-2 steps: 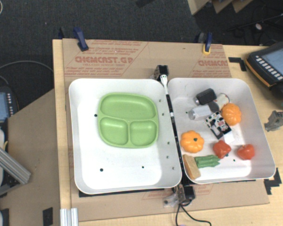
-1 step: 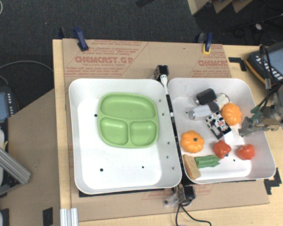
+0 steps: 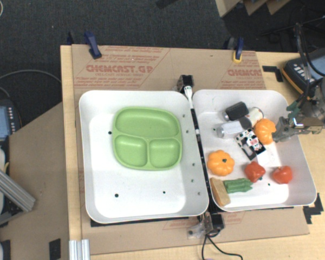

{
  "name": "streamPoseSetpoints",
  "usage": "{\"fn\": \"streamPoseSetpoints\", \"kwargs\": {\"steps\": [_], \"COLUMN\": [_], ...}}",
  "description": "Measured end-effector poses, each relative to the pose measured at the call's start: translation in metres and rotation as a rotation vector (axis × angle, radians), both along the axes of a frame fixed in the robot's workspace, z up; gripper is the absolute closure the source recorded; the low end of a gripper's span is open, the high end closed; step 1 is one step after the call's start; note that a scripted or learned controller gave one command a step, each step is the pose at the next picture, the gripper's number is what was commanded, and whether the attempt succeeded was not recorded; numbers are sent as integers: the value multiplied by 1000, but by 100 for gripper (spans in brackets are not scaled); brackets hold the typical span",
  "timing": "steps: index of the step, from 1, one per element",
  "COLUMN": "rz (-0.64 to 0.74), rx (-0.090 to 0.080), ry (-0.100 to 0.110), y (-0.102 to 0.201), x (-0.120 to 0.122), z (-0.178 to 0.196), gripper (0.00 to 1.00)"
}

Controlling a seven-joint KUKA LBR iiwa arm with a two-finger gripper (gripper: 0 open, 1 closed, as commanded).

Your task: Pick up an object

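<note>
- Camera view, arm pose: the gripper [image 3: 286,124] reaches in from the right at the right rim of the right bin [image 3: 300,169], about level with the bin's upper half. Its fingers cannot be made out, so whether it is parted or closed cannot be told. Nothing is seen between them.
- Nearest item: a small orange fruit [image 3: 265,129] lies just left of the gripper, close beside it; contact cannot be confirmed.
- A black-and-white patterned block [image 3: 249,142] lies touching the orange fruit on its lower left, long axis running diagonally from upper left to lower right.
- A black object [image 3: 236,111] sits in the upper part of the bin, long axis tilted up to the right; a white-grey object [image 3: 229,128] lies just below it, roughly horizontal.
- An orange pumpkin [image 3: 220,163] sits left of centre, stem upward in view.
- Two red tomatoes [image 3: 254,171] [image 3: 282,174] lie in the lower right, apart from each other.
- A green vegetable [image 3: 238,186] lies horizontal near the lower edge, beside a tan wedge [image 3: 219,192] at the lower left corner.
- Open room: bare floor shows along the right bin's upper left and lower right.
- Left bin [image 3: 92,161] holds a green divided plate [image 3: 148,137] in its upper middle, with bare floor around it, widest below.
</note>
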State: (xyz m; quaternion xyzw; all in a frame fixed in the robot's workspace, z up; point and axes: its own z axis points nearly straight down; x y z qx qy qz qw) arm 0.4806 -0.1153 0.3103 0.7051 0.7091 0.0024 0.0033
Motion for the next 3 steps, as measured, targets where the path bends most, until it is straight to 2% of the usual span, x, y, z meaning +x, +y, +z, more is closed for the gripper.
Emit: {"fn": "streamPoseSetpoints", "kwargs": {"steps": [1, 2, 3], "rz": [-9, -1, 9], "rx": [1, 6, 6], "ry": [15, 16, -12], "y": [-43, 19, 120], "x": [33, -2, 1], "z": [-86, -135, 25], "gripper": [100, 100, 100]}}
